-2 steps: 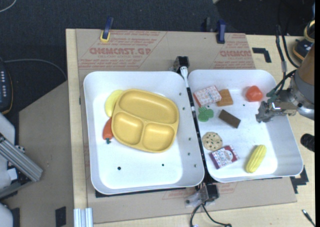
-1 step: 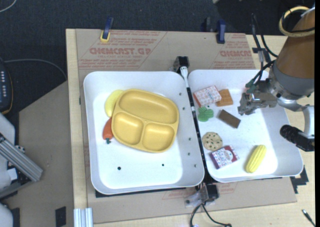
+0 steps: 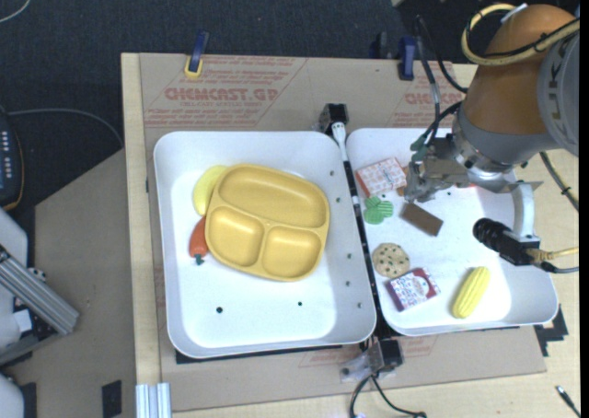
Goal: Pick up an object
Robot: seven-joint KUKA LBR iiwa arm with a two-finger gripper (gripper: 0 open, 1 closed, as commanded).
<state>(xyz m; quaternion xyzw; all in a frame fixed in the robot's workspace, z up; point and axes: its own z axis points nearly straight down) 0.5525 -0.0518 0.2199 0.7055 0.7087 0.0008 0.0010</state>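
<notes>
The pincer (image 3: 421, 188) hangs just above a brown bar (image 3: 421, 218); whether it grips anything, I cannot tell.

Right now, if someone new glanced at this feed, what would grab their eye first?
Probably the big yellow divided plastic tray filling the middle of the left white bin, with a yellow piece and an orange carrot-like toy tucked at its left edge. Next, the grey arm with its orange band over the right white bin, its gripper low above a small brown rectangular block, with a yellow toy corn cob near the front.
</notes>
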